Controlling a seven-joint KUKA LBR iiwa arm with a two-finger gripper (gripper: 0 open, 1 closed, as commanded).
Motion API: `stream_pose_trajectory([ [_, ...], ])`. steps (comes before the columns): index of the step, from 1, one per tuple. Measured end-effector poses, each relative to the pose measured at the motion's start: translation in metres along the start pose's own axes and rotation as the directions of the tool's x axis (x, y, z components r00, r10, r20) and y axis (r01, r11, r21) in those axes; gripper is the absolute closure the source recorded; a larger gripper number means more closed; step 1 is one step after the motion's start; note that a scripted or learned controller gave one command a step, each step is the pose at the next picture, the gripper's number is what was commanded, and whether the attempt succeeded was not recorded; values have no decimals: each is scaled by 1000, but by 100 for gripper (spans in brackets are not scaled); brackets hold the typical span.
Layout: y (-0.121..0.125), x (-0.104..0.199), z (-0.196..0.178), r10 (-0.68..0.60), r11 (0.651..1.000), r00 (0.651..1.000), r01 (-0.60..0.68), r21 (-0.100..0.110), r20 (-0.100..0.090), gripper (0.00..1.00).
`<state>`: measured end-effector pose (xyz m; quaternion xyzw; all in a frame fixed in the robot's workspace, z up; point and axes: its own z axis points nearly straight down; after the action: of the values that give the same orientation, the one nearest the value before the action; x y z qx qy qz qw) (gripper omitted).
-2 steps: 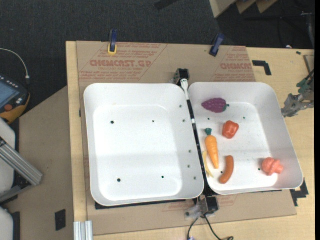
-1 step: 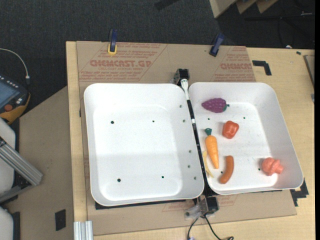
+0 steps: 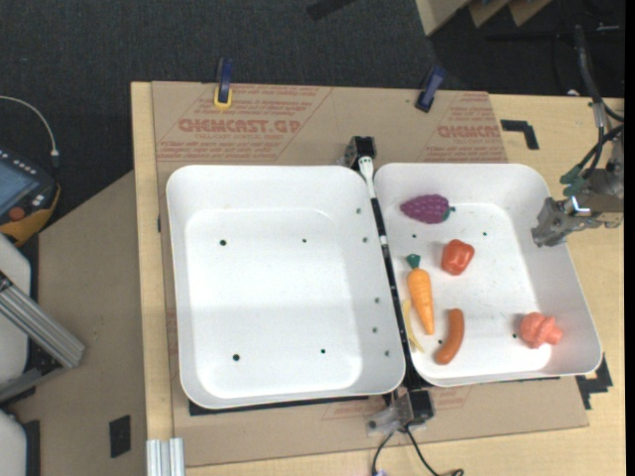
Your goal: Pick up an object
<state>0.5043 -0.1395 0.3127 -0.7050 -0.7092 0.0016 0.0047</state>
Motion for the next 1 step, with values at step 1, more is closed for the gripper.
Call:
stream_pose_trajectory([
  [1, -26, 94, 38, -2, 1000, 1000, 2, -1, 0, 100],
])
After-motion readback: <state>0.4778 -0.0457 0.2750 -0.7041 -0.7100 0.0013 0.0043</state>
